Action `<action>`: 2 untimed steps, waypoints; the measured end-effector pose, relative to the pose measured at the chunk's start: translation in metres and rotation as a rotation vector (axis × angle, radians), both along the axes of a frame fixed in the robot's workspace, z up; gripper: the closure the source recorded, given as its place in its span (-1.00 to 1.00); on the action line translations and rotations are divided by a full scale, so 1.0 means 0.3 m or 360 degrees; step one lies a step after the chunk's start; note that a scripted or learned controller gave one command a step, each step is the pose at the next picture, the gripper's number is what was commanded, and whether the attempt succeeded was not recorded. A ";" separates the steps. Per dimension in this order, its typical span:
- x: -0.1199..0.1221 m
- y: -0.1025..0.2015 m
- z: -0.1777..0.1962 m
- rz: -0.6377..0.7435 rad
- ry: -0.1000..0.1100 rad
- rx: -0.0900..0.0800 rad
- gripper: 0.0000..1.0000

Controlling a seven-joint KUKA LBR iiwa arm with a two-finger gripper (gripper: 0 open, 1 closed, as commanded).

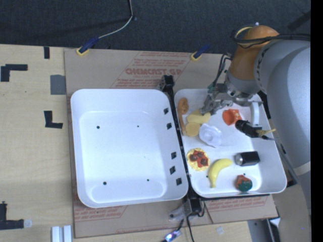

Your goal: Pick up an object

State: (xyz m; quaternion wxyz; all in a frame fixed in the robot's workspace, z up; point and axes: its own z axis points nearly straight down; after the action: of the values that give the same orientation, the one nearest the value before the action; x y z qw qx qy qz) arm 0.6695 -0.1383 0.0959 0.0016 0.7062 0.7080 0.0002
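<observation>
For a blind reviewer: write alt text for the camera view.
A grey robot arm reaches in from the right, its gripper low over the far end of the right bin, which holds toy food including a banana, a pizza slice and a white cup. The left bin sits alongside on a cardboard-covered bench.

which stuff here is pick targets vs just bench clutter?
Job:
gripper, low in the right bin
banana
yellow piece nearest the gripper
red piece
white lump
black block

Lying about:
left bin
cardboard sheet
blue clamps
cable
</observation>
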 end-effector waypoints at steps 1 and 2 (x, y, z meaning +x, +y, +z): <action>0.003 0.096 -0.026 -0.0003 -0.0015 -0.0021 1.00; -0.002 0.103 -0.032 -0.0005 0.0000 -0.0005 -1.00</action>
State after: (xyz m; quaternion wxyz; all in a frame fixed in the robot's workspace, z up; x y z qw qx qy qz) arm 0.6689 -0.1073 0.0862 0.0028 0.7074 0.7068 -0.0008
